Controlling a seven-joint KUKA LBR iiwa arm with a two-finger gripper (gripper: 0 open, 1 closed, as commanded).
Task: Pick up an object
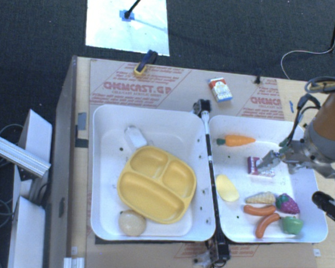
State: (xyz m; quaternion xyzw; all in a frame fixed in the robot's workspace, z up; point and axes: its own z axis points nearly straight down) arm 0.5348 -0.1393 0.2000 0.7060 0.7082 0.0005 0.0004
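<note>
**Grasp Attempt at the Pink Box: Risks and Obstructions**

The gripper [270, 160] sits low in the right bin [321, 227], at or just beside the right edge of the pink box [259, 166]. Whether the tool is clenched or released cannot be told from this view, and no object is seen held by it.

**Failure modes (judged)**
- The box lies flat. A tool closing on one edge only may slide off or push the box toward 9 o'clock instead of lifting it.
- A shove in that direction would drive the box toward the divider [210, 156] between the bins.
- An off-centre grip may let the box tilt and drop on lift.

**Surroundings**
- Carrot [237, 140]: at 11 o'clock from the box, apart from it.
- Yellow wedge [227, 188]: at 7 o'clock, near.
- Corn cob [261, 197], purple grapes [287, 203], two sausages [263, 217] and a green item [291, 225]: clustered at 5 to 6 o'clock, clear of the box.
- Left bin [108, 120]: holds a yellow divided tray [157, 183], well apart.

Nothing is stacked on the box.
</note>
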